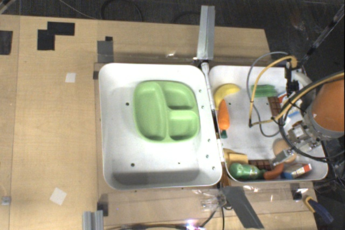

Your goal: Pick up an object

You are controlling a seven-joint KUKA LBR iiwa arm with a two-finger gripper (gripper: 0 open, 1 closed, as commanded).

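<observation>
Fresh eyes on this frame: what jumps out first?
The light green sectioned plastic tray dominates, lying in the middle of the left white bin. The right white bin holds a jumble of small toy foods, such as an orange carrot and a yellow banana near its left wall. The grey arm with its orange band reaches in over that bin's right side, trailing yellow and black cables.

One fixed camera looks down at a slant over both bins [108, 132].
</observation>
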